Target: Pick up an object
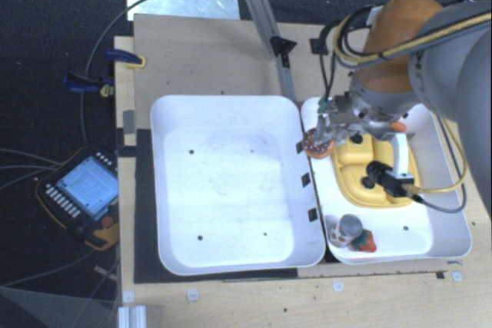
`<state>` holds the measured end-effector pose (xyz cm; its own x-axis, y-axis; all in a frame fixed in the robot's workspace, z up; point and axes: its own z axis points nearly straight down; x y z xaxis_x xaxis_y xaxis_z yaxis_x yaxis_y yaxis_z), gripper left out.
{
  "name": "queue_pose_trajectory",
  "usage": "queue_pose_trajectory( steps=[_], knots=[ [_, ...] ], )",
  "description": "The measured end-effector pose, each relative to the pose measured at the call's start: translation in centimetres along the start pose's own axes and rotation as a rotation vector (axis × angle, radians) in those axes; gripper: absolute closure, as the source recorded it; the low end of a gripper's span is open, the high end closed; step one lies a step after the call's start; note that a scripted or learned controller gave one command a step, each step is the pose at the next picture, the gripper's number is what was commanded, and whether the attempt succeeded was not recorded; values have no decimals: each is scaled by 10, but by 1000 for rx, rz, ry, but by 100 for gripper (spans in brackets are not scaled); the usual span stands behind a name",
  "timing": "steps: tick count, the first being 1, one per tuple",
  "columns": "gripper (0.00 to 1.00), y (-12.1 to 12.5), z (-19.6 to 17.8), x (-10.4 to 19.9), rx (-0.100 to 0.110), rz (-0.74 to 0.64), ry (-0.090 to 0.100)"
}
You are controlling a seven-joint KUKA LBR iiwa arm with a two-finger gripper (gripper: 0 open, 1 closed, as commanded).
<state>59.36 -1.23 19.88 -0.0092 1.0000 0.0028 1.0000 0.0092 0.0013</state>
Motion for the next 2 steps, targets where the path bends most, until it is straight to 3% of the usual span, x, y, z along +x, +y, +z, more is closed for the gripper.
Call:
queue_pose_trajectory(
  steps=[2],
  knots=[
    [100,-4,-6,95,0,0,0]
  ],
)
